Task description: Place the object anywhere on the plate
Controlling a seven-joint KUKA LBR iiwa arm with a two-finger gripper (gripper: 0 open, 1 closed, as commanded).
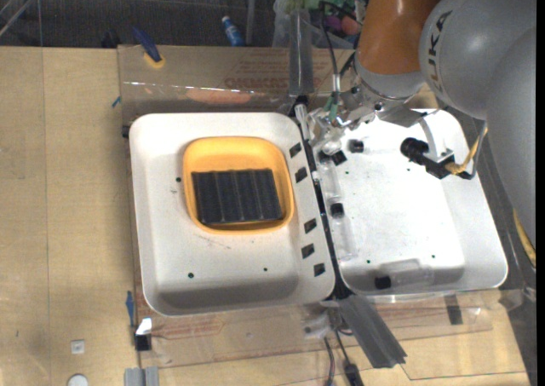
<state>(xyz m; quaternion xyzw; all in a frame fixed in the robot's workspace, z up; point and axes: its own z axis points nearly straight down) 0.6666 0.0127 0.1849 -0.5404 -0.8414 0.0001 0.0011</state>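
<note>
The dark ribbed object (237, 196) lies in the left bin (162, 273), flat on the yellow plate (197, 154), and it covers most of the plate's floor. Its long axis runs left to right across the plate, and its ridges run front to back (what the thing actually is, you cannot tell from here). So, judging from how things lie, the object is already where the task wants it.

Move your eye right, past the divider between the bins, and you find the gripper (334, 124) at the far inner corner of the right bin (477, 265), under the orange band of the arm (443, 26). The object lies to the gripper's left and a little nearer the camera, across the divider and well apart from it. Whether the gripper is spread or closed you cannot tell; the wrist and cables clutter it, and nothing can be seen between the fingers.
</note>
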